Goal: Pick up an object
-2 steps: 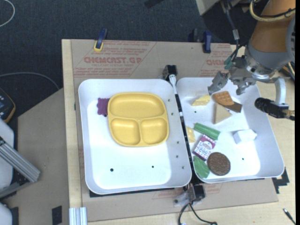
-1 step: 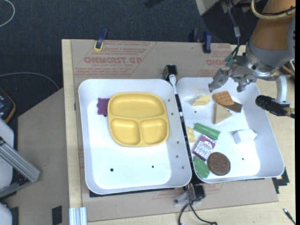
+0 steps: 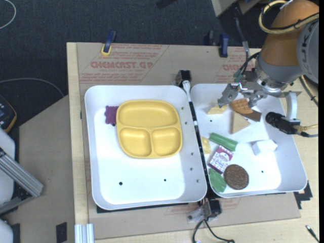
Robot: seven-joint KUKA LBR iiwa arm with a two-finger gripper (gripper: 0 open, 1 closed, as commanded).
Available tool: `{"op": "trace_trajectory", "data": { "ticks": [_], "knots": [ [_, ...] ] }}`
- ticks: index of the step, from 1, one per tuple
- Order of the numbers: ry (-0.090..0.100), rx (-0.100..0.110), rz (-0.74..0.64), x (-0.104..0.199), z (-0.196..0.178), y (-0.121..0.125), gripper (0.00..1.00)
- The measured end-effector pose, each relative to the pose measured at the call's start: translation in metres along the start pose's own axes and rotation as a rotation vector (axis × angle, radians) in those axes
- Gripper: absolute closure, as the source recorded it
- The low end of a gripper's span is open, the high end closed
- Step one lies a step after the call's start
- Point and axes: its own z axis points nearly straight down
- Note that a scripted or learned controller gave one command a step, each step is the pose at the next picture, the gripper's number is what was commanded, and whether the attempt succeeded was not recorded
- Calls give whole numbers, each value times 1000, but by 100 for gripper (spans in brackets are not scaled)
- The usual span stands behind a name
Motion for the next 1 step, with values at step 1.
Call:
{"op": "trace_trajectory", "data": {
  "ticks": [1],
  "knots": [
    [0,2,1,-1,63,3,0]
  ]
}}
